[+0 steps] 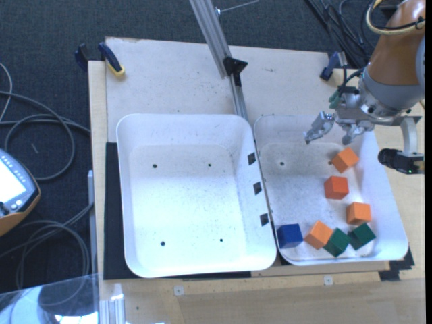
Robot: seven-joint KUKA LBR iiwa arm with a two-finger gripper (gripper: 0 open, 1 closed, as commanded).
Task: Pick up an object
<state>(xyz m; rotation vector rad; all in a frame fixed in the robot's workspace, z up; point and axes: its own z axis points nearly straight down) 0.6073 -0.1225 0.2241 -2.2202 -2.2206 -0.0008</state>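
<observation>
Orange cube (345, 159) at 2 o'clock in the right bin (290, 174), just below the gripper (332, 133). Gripper poised above the bin's upper part, spread apart, grasping nothing. More cubes strung toward 5 o'clock: red-orange cube (336, 187), another orange cube (358, 212), then along the lower wall a blue cube (290, 235), an orange one (318, 235) and two green cubes (337, 241) (363, 235), touching or nearly so. At 9 o'clock, the left bin (128, 181), both on the pale tabletop (169, 73).

Cables (27, 133) on carpet; clamp (111, 58) on bench (175, 79).
</observation>
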